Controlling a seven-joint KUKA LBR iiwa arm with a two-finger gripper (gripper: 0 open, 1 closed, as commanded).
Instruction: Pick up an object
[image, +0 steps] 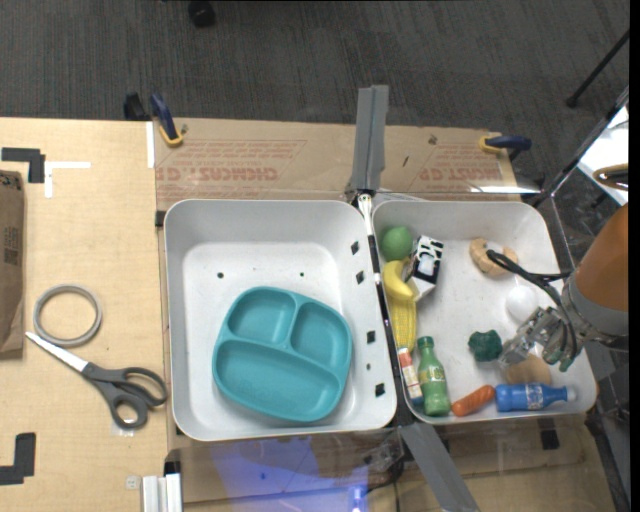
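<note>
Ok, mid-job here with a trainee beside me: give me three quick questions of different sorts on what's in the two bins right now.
1. True or false: the teal plate lies in the bin on the camera view's left.
2. Which thing lies along the right bin's near edge, beside the carrot? A) scissors B) blue bottle C) roll of tape
3. Fill in: the green ball sits at the far end of the yellow ____.

Key: 1 true. 2 B, the blue bottle; scissors and roll of tape lie on the bench outside the bins. 3 banana.
</note>
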